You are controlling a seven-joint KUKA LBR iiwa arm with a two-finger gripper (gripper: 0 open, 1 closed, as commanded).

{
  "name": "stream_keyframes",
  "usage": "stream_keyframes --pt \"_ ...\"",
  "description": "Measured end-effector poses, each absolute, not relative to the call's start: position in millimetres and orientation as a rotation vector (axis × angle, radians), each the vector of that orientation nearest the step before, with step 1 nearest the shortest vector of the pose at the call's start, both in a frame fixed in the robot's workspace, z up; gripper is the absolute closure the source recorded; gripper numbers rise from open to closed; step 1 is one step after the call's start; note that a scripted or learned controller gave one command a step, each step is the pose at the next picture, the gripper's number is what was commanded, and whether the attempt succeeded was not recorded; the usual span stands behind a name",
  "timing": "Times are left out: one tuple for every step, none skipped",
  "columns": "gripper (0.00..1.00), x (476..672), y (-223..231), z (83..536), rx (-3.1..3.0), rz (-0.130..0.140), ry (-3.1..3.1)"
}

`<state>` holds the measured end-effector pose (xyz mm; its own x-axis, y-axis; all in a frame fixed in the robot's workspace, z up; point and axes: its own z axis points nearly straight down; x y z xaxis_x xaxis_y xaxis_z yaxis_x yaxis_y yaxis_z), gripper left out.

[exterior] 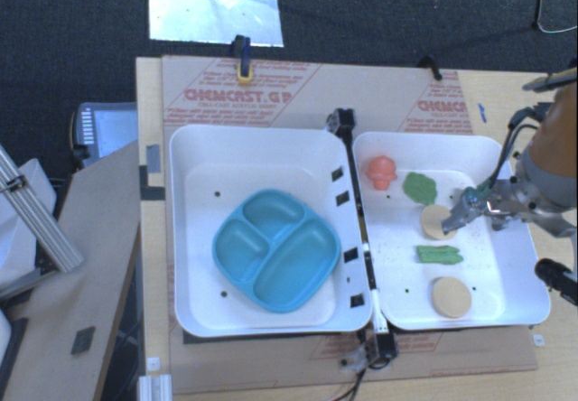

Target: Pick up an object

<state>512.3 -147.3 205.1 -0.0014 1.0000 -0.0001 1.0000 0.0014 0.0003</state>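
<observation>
At the near edge of the right bin (519, 295) lies a tan disc (451, 296), flat and alone, close to the near right corner. Just beyond it a green strip (439, 254) lies with its long axis running left to right across the bin. Further in, toward the middle, a second tan disc (435, 222) sits right at the tip of the gripper (459, 215), which reaches in from the right edge and points left and slightly down at it; I judge this disc the likeliest target, lying just left of the tip. Whether the gripper is open or closed cannot be told from here, and nothing can be seen held in it. Beyond, a green lump (419, 187) and an orange piece (381, 172) lie near the far left corner. The left bin (194, 151) holds a blue tray (275, 249).
</observation>
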Motion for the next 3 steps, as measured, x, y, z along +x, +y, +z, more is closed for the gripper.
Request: stream_keyframes --pt "0.0 506.1 -140.9 147.2 2.222 -0.001 2.224" --pt "0.0 515.3 -146.0 99.2 2.22 0.001 2.222" --pt "1.0 516.1 -146.3 111.3 2.218 0.003 2.22"
